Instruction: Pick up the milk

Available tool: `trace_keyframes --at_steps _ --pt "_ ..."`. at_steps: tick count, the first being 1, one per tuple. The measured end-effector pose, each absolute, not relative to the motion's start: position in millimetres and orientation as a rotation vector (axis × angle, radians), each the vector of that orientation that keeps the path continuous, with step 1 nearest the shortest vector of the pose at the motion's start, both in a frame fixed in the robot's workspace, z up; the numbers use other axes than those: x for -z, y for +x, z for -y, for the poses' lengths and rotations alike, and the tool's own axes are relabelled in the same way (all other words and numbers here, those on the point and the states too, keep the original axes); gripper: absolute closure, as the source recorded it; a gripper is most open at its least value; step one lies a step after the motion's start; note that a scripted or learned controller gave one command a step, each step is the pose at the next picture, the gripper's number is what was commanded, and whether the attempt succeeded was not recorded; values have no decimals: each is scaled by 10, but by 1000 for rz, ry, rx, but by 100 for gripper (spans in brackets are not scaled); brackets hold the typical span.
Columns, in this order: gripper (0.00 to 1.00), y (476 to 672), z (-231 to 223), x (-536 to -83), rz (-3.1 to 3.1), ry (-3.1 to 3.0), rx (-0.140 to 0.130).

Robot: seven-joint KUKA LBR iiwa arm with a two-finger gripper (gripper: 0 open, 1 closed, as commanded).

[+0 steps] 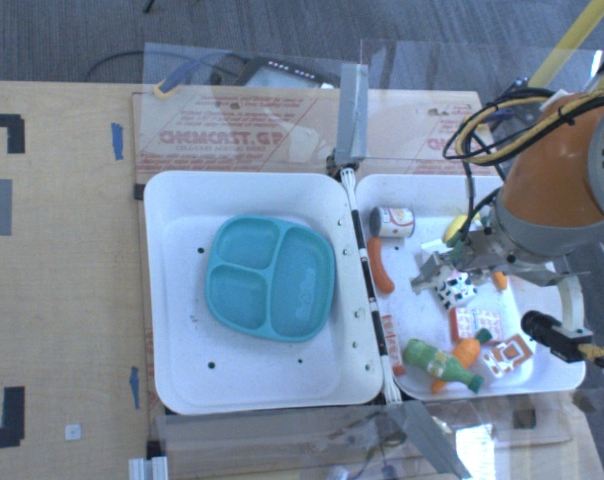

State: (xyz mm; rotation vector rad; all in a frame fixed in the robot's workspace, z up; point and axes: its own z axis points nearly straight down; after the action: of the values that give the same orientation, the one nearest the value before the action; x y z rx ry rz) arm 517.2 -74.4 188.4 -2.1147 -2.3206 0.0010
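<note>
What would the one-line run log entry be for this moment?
arm: over right bin | gripper: above cow-patterned milk carton | grasp: unconfirmed | blue tray: left bin

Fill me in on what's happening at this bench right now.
A grey and orange robot arm reaches into the right bin, with its gripper low over a clutter of toy groceries. Just below the gripper lies a small black-and-white spotted carton, probably the milk. Nearby are a green bottle, a can and an orange sausage. The left bin holds a blue divided plate. Nothing appears lifted.
</note>
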Motion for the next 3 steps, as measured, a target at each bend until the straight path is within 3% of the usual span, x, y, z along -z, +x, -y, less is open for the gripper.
trace_keyframes --at_steps 1,2,3 --pt "0 5578 960 -1121 2261 -2226 30" --pt "0 5831 817 -1852 2527 -1872 2" --pt "0 6166 786 -1948 2504 -1904 2"
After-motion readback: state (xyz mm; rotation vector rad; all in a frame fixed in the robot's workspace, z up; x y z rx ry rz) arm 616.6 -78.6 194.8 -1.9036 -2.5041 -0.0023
